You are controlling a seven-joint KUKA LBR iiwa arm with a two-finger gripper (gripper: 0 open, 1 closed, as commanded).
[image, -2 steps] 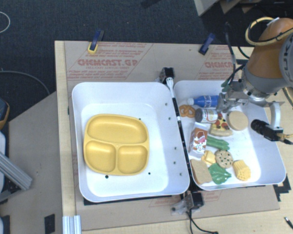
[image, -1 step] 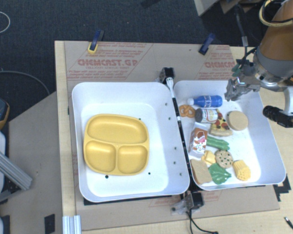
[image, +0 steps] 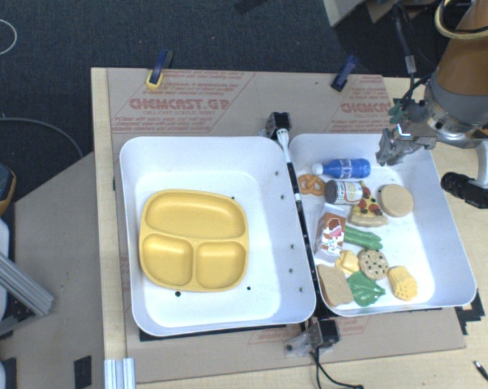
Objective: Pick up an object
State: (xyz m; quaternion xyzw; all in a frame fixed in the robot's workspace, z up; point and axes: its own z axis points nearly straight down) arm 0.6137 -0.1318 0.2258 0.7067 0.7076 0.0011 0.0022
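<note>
1. You have two white bins: the left bin (image: pixel 134 217) and the right bin (image: pixel 447 241).
2. One yellow divided plate (image: pixel 194 238) with three compartments.
3. One blue bottle (image: pixel 347 168).
4. One pretzel (image: pixel 312 185).
5. One chocolate-chip cookie (image: pixel 373 262).
6. One corn cob (image: pixel 402 283).
7. Two blue clamps: one (image: pixel 157 69), another (image: pixel 343 73).

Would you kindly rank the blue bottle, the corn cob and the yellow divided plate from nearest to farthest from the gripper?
From the gripper, at the right bin's far edge:
1. Blue bottle, just left of it.
2. Corn cob, right bin's near corner.
3. Yellow divided plate, in the left bin.
</note>
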